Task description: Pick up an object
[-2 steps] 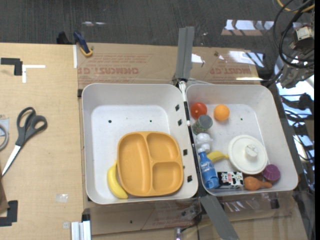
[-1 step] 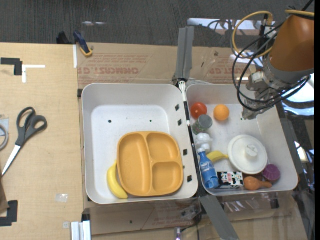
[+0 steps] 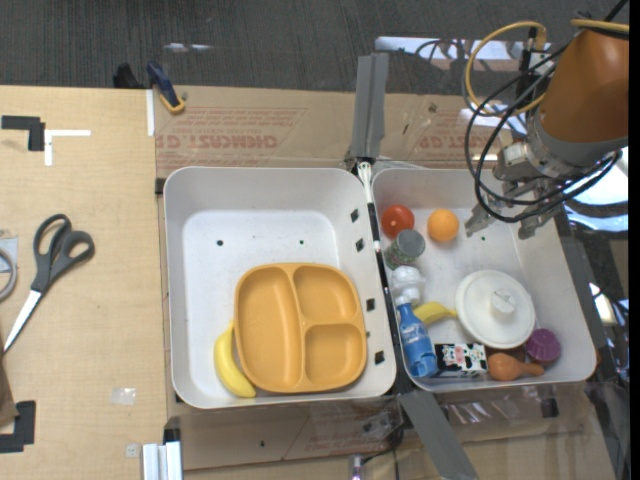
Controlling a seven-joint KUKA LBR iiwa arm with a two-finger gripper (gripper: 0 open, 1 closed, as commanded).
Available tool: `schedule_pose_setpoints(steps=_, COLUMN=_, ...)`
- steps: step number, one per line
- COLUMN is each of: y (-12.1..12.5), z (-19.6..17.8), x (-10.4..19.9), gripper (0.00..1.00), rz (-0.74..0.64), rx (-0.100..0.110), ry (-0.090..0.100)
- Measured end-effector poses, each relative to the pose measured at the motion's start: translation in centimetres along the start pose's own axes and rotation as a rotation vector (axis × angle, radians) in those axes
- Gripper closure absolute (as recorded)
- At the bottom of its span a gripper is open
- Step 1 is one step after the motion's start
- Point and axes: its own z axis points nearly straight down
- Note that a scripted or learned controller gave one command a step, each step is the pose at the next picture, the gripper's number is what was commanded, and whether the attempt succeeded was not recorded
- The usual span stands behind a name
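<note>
Mirrored print "CHEMCAL" on cardboard (image 3: 240,128) behind left bin (image 3: 190,268).

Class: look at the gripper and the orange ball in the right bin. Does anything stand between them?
Nothing visible does. The gripper hangs over the right bin, just right of the orange ball, with bare bin floor between them. The red ball sits on the ball's far side.

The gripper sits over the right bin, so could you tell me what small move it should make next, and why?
Probably a short descent toward the orange ball. The gripper hangs above the far part of the right bin with nothing between its open fingers, and the ball lies just to its left in this view, apart from the red ball.
</note>
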Motion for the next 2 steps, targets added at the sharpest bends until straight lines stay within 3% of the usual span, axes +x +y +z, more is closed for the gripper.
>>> schedule_pose_setpoints(steps=1, y=-0.5, z=5.5, x=-5.8, gripper=0.00, rz=0.205, rx=0.002, ry=0.000)
schedule_pose_setpoints(steps=2, y=-0.7, z=4.3, x=-6.0, gripper=1.00, rz=0.204, rx=0.009, ry=-0.002)
